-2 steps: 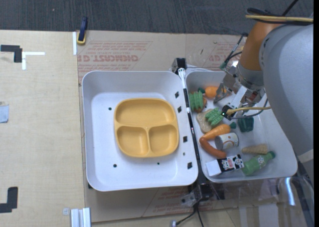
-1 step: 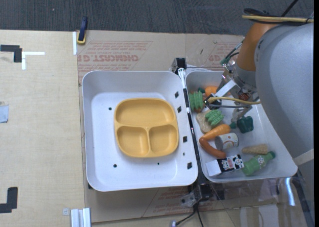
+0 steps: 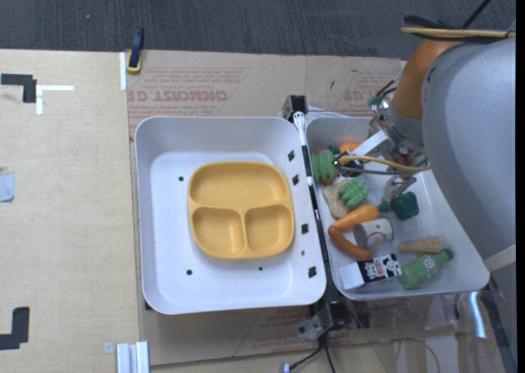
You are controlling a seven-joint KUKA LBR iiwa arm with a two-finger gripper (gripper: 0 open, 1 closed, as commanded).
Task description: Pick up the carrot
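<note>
We count two white bins [image 3: 156, 224] side by side and one yellow divided plate [image 3: 241, 208] with three compartments. Among the toy food we make out one carrot [image 3: 355, 216], one red sausage [image 3: 348, 244], one green bottle [image 3: 426, 268] and one black-and-white carton [image 3: 372, 271]. The rest is too jumbled for us to count.

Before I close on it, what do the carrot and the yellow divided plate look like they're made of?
The carrot looks like molded toy plastic: even orange, smooth, faint sheen. It could be rubbery, and I can't tell which from here. The yellow plate looks like hard matte plastic: uniform color, rounded molded dividers, no glare.
</note>
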